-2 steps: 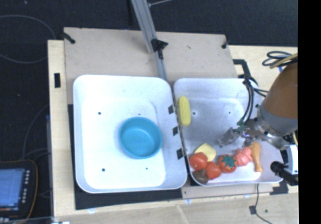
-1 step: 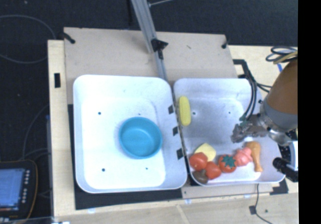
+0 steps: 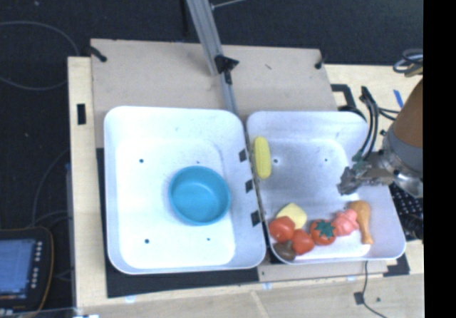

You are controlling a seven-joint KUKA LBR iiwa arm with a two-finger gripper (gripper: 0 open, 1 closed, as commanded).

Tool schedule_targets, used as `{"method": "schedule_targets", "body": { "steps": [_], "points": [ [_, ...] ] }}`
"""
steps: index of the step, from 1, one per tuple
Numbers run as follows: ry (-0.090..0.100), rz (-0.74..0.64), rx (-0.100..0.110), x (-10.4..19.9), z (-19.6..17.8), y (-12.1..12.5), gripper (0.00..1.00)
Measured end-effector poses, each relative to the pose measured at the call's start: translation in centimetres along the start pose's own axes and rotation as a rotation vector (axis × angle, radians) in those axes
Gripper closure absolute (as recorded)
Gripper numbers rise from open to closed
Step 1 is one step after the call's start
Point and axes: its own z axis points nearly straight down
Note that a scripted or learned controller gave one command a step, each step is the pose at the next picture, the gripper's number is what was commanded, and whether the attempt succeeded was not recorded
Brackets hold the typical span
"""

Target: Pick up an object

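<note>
- The gripper [image 3: 354, 180] was seen at right, over the right bin [image 3: 306, 131]; whether its jaws were apart could not be told.
- Toys [image 3: 320, 227] were heaped lower right; a bowl [image 3: 199, 195] lay left.

Yellow corn cob [image 3: 261, 157] upright by right bin's left wall, toy foods [image 3: 313, 229] clustered along near edge

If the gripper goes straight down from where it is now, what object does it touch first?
Probably the orange drumstick-like toy or the pink toy beside it, lying just below the gripper in the right bin. Depth is unclear; it might meet bare bin floor instead.
</note>
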Motion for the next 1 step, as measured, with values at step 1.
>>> {"method": "schedule_targets", "body": {
  "steps": [1],
  "points": [
    [0.0,-0.002,-0.001,0.78,-4.92,0.36,1.0]
  ]
}}
